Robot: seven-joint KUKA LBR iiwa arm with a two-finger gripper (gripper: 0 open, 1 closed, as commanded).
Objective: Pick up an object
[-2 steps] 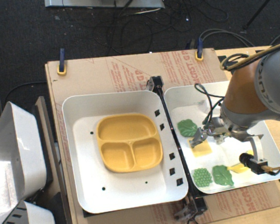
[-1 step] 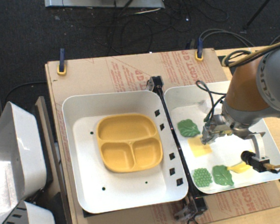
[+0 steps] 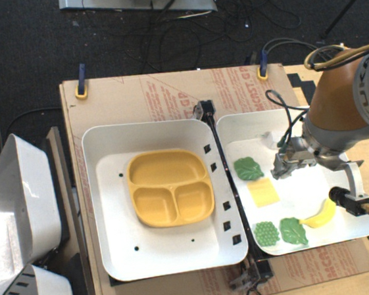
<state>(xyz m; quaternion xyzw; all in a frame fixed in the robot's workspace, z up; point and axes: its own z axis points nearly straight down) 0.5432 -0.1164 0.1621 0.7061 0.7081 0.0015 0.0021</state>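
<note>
While we read the scene from left to right, every place is given relative to the gripper.

Left bin (image 3: 105, 205): well to the gripper's left; we see a yellow divided tray (image 3: 171, 187) lying in it.
Right bin (image 3: 235, 128): the one the gripper hangs over.
Upper lettuce leaf (image 3: 247, 168): just left of the gripper.
Cheese slice (image 3: 264, 192): just below and left of it.
Green berry cluster (image 3: 266, 233): farther below.
Lower lettuce leaf (image 3: 292, 230): below the gripper.
Gripper (image 3: 286, 164): we cannot tell its grip.
Banana (image 3: 319, 215): below and right.
</note>
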